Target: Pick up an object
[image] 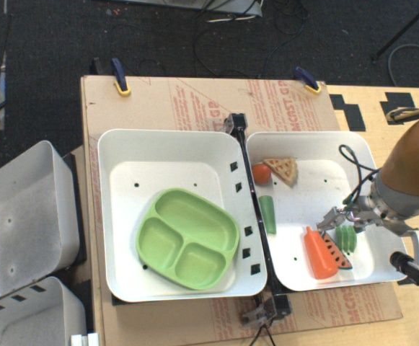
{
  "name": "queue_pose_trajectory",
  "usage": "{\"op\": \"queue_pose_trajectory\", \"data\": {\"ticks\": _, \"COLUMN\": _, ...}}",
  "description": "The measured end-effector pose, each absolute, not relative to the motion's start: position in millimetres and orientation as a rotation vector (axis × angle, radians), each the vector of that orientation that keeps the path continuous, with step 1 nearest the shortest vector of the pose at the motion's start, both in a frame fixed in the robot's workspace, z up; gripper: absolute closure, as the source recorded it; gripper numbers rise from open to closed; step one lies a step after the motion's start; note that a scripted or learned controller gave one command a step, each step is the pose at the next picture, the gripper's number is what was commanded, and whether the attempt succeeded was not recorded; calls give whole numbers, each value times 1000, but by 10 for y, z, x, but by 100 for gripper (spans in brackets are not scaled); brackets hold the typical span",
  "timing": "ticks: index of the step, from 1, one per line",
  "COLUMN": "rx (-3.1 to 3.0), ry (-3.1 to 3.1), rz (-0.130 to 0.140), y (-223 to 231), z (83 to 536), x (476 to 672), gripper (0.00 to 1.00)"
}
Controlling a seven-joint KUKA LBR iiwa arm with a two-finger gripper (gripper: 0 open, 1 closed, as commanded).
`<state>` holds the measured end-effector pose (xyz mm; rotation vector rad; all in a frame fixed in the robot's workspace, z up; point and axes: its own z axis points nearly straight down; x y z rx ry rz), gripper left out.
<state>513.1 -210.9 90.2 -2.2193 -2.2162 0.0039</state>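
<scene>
Carrot [320, 254], orange and tapered, lies in the right bin [296, 283] near its front wall, touching a watermelon slice [337, 251] and a green pickle [347, 238]. Crowding could make the gripper [337, 220] nudge or snag a neighbour instead. Whether its fingers are spread or pressed together, I cannot tell.

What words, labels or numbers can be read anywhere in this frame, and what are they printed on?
Red print on the cardboard sheet under the bins: upside down and too blurred to read.
Red print along the cardboard's front edge: too small to read.
White bins, green tray, toy food: no text seen.
</scene>
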Motion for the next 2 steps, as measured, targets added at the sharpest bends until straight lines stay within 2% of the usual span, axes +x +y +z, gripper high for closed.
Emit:
{"op": "queue_pose_trajectory", "data": {"ticks": 1, "rx": -2223, "ry": -2219, "rz": 0, "y": -2106, "z": 923, "x": 5133, "gripper": 0}}
{"op": "queue_pose_trajectory", "data": {"ticks": 2, "rx": -2224, "ry": -2222, "rz": -1, "y": -2105, "z": 1024, "x": 5139, "gripper": 100}}
